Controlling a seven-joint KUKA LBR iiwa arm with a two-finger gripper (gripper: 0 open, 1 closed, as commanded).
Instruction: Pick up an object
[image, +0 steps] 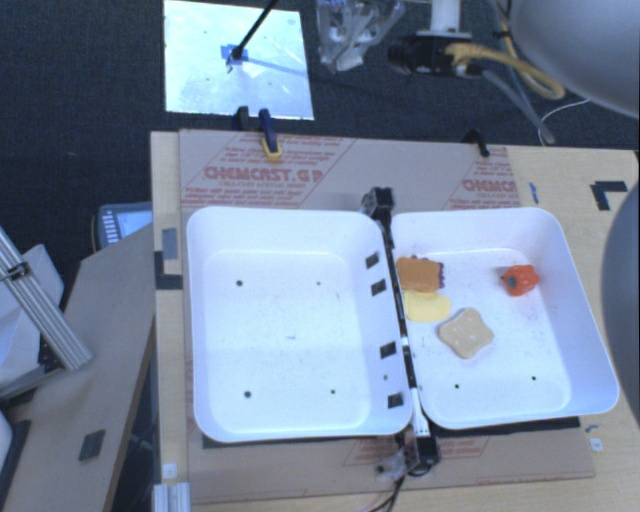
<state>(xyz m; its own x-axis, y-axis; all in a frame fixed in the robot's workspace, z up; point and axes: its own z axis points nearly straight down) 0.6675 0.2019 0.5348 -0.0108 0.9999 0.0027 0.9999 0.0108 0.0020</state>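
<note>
A tan toast piece is seen in the right bin, beside a yellow slice, a brown biscuit and an orange block; the gripper's state cannot be told.

Two white bins; an orange piece, yellow slice, tan toast, brown-orange piece.

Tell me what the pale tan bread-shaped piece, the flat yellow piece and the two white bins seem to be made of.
Pale tan bread-shaped piece: probably moulded plastic toy food, matte, with rounded edges.
Flat yellow piece: likely thin plastic or rubber, smooth and flat; the view leaves it open.
White bins: apparently thin formed plastic, slightly glossy, with rounded corners and rolled rims.
</note>
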